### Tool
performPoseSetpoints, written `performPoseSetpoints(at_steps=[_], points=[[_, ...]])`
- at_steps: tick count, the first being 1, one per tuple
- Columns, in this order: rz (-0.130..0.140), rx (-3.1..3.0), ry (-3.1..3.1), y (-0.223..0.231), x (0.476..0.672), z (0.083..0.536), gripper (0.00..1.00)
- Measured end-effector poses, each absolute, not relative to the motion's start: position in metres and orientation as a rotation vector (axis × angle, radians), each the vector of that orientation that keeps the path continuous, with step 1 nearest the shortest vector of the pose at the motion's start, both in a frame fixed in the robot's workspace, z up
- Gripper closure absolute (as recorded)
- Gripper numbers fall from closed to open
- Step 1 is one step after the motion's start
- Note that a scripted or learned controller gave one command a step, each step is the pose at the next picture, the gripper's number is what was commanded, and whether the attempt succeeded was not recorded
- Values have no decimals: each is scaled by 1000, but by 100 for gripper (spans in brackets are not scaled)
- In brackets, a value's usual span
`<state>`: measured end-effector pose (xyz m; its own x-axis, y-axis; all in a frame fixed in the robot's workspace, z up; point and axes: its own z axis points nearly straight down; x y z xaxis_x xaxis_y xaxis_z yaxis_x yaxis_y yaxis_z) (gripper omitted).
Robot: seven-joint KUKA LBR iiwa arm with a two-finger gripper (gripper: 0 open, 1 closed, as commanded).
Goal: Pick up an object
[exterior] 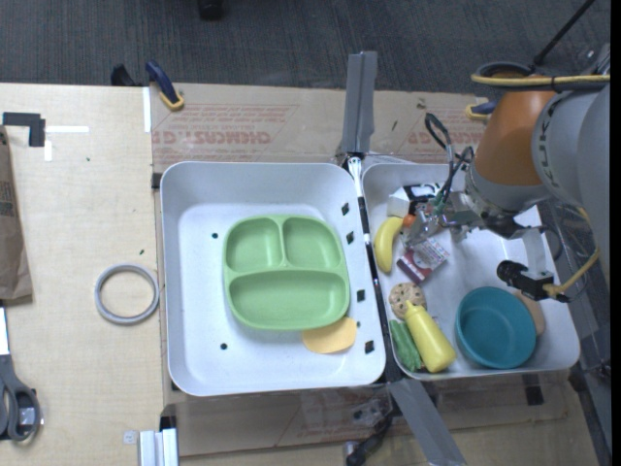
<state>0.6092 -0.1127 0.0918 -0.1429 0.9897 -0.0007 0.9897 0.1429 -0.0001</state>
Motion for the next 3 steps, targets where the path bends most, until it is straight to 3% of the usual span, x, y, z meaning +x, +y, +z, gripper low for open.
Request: performPoseSetpoints(at_steps=[1, 2, 3], points=[[-41, 2099, 2397, -131, 648, 86, 0], [-2, 2108, 2330, -105, 586, 91, 0], [-10, 1941, 2479, -109, 640, 90, 0]])
